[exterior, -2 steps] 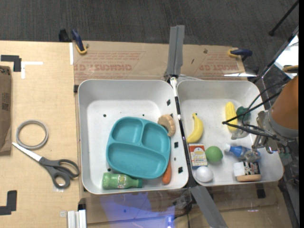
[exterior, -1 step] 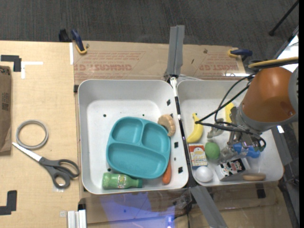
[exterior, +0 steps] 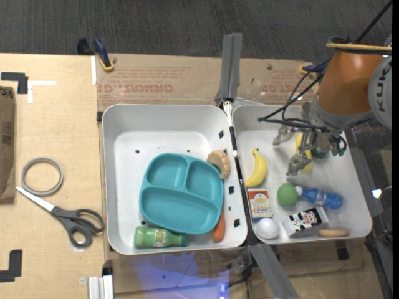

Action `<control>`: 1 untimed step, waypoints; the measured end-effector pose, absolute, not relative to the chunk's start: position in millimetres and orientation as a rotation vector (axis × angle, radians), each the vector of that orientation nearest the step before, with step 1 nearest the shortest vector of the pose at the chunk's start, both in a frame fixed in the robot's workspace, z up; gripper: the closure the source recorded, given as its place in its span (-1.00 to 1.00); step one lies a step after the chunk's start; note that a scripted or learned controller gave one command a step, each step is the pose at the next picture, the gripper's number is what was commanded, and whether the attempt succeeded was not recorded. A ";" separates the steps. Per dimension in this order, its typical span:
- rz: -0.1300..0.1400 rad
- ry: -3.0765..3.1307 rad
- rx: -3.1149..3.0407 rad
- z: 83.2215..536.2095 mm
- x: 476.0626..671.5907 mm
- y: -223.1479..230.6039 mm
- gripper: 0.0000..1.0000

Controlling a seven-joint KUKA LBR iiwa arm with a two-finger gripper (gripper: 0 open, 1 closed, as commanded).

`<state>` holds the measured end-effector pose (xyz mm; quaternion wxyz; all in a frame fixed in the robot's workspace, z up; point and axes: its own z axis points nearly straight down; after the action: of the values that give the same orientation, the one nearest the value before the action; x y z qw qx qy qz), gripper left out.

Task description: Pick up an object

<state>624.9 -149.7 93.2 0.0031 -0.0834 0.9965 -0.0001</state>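
The gripper (exterior: 303, 156) hangs open and empty in the right bin (exterior: 358, 185), banana (exterior: 256, 169) and green ball (exterior: 287, 194) just beside it.

— What is carried by the worktop (exterior: 56, 114)?

— Two shallow white bins are seen side by side, the left bin (exterior: 115, 167) touching the right bin (exterior: 358, 185) along one wall. A sheet of brown cardboard (exterior: 162, 80) is laid behind them.

— And to the left?

— A roll of tape (exterior: 42, 176) is placed near the grey-handled scissors (exterior: 65, 217). Black corner marks (exterior: 15, 80) are noted on the surface.
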 end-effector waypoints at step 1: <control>0.000 3.117 -0.257 104.1 626.8 -149.3 1.00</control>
<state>626.8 -149.3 104.1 0.0069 -0.0821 0.9966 0.0001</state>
